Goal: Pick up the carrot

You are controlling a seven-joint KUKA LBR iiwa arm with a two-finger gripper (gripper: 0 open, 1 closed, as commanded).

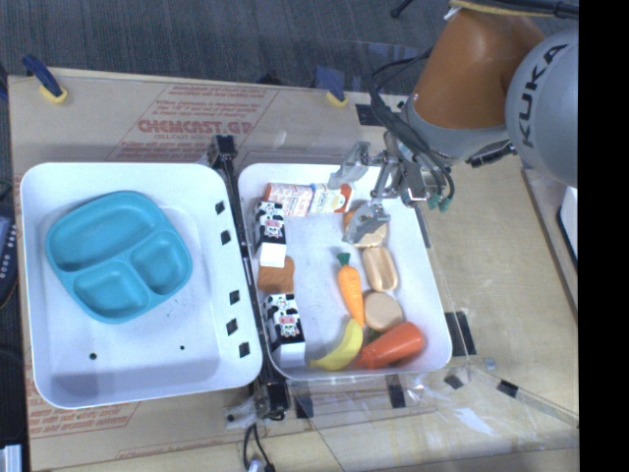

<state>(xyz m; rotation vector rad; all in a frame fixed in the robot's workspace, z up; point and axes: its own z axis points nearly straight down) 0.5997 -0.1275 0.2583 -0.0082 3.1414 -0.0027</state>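
Camera view shows you the gripper (362, 197), fingers spread and holding nothing, at the right bin's (432, 293) far end, with the carrot (351, 292) just nearer, its long axis running near-far, leafy end toward the gripper.

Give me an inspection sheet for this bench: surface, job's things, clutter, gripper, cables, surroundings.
Surface: brown board printed with red lettering, bearing a left bin and a right bin side by side.
Job's things: carrot lies free in the right bin, green top toward the far side.
Clutter: blue tray in the left bin; banana, hot dog, red pepper and milk cartons around the carrot.
Gripper: gripper hangs over the right bin's far end, beyond the carrot; finger state unclear.
Cables: black cables at the wrist.
Surroundings: dark carpet; blue-yellow clamp at the board's far-left corner.
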